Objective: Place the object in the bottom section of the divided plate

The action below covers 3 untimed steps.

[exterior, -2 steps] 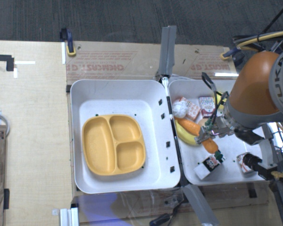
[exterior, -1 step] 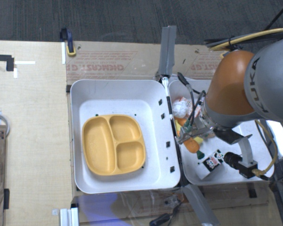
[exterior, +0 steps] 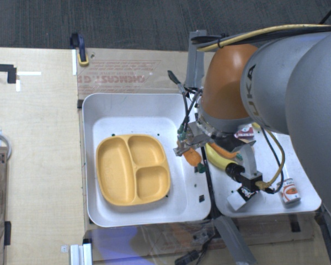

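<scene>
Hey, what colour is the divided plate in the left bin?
Yellow-orange all over; the divided plate shows clearly in the camera view.

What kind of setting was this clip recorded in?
Most likely a robotics lab bench set up for pick-and-place trials: a plywood bench bearing two shallow white bins, a yellow divided plate in one, and the grey arm reaching in.
</scene>
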Each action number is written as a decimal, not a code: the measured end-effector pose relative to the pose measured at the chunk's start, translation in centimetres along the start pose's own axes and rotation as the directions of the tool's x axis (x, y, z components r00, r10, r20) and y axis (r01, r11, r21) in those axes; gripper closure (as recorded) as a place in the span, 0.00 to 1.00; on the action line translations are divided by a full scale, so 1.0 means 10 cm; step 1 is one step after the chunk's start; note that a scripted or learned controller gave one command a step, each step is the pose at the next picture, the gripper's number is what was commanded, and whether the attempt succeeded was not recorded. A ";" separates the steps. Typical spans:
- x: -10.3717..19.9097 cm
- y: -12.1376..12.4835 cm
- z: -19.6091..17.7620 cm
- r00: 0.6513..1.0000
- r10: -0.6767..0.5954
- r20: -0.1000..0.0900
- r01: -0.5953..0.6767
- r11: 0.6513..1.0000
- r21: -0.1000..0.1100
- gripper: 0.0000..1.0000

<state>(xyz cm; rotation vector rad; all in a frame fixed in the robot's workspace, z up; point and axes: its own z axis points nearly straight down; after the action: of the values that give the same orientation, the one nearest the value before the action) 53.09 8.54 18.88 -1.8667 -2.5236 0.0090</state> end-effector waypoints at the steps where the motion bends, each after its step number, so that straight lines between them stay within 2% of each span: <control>1: 1.16 0.21 0.32 0.995 -0.095 0.001 0.095 0.995 0.002 1.00; 2: 1.40 0.04 0.37 0.992 0.125 0.002 -0.125 0.992 0.003 1.00; 3: 1.23 0.60 0.41 0.998 0.056 0.002 -0.056 0.998 0.000 1.00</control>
<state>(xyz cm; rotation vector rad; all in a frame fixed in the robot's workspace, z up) 55.21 22.08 14.76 -1.9383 -2.4713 0.0114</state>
